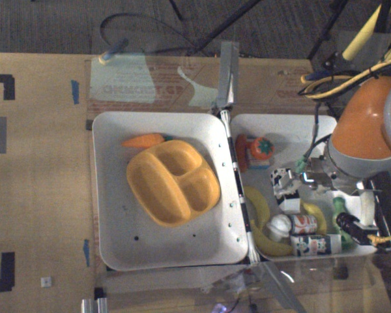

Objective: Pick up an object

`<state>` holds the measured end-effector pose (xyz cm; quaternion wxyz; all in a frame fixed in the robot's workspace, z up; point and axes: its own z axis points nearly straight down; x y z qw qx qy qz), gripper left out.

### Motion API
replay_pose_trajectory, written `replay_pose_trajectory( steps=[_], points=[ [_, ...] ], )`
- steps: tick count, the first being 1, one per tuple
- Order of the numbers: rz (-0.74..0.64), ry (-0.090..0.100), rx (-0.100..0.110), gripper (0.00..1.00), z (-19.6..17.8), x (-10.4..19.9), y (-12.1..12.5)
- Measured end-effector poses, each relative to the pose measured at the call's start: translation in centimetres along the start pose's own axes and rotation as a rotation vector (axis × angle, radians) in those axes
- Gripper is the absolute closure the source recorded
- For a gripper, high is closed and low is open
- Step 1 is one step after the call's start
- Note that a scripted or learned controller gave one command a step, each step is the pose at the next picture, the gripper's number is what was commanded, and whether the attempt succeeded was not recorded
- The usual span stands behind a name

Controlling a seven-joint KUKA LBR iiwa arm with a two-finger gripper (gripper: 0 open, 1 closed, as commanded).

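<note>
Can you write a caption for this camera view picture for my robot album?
Robot claw reaching into the right bin of toys, beside a yellow plate.

Faint mirrored lettering is showing on the clear sheet (140, 80) at eleven o'clock, too washed out for reading.

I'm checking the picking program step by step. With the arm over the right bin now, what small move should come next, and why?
Probably a short straight descent. The end effector sits over the right bin, above a small black-and-white carton that lies apart from the banana and the can. Whether it has gripped anything can't be seen, so lowering onto the carton seems the sensible step.
</note>
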<state>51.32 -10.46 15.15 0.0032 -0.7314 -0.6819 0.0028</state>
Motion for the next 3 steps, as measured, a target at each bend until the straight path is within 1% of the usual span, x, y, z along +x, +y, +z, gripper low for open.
replay_pose_trajectory(
  steps=[1,2,3],
  points=[
    [0.121,0.001,-0.008,0.00,6.6,0.2,3.9],
    [0.127,-0.002,-0.008,1.00,5.9,0.0,3.9],
    [0.033,-0.001,-0.004,1.00,-4.4,5.8,9.0]
  ],
)
